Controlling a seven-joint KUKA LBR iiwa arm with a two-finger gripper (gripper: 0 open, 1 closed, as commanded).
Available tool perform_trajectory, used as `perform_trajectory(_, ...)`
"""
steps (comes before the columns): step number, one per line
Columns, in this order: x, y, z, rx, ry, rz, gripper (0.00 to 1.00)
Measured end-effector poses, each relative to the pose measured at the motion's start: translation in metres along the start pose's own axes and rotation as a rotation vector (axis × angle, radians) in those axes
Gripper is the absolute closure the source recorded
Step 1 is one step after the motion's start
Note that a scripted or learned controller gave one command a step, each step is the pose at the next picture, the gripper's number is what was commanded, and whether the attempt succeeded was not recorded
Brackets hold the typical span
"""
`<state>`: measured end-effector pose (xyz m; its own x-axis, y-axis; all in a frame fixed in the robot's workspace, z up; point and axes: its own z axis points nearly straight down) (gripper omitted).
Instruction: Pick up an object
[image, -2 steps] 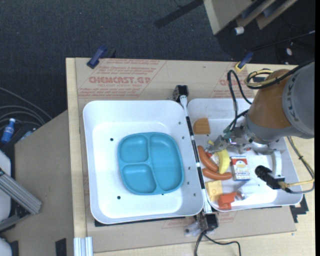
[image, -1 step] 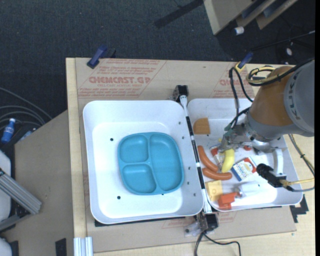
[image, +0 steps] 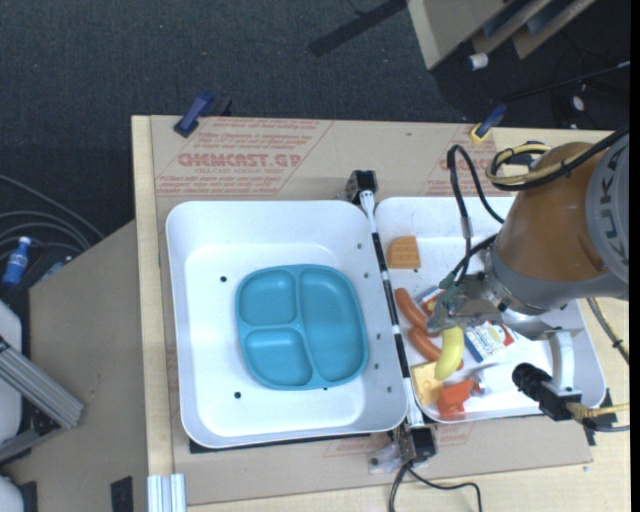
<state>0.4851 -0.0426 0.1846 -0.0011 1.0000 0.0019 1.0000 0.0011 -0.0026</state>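
Camera view, from above and at a slant: a counter (image: 250, 150) covered with printed brown board carries two shallow white bins side by side. The left bin (image: 200, 240) holds a blue divided tray (image: 300, 327), lying flat and well apart from the fingers, on their left. The arm (image: 560, 240), grey with an orange band above the wrist, reaches in from the right and hangs over the right bin (image: 430, 215), hiding much of its floor. The fingers (image: 447, 312) point down into a cluster of toy food at the left side of that bin; how far they are parted cannot be told, since the wrist and the clutter mask them, and no item is visibly between them. A yellow banana (image: 451, 350) lies just below the fingers, touching or nearly touching them. A red sausage (image: 415, 322) lies just to their left, slanting along the bin's left wall. A tan block (image: 404, 252) sits above and left of the fingers, apart from the cluster. An orange-red piece (image: 453, 395) and a pale yellow slice (image: 427, 382) lie below the banana, near the bin's front edge. A blue and white packet (image: 487, 341) lies just right of the fingers, partly under the wrist.
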Motion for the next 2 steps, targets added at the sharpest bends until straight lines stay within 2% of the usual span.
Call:
perform_trajectory(1, -0.024, -0.001, -0.082, -0.003, -0.002, 0.002, 1.00)
perform_trajectory(2, 0.070, 0.007, -0.088, -0.003, -0.001, 0.000, 1.00)
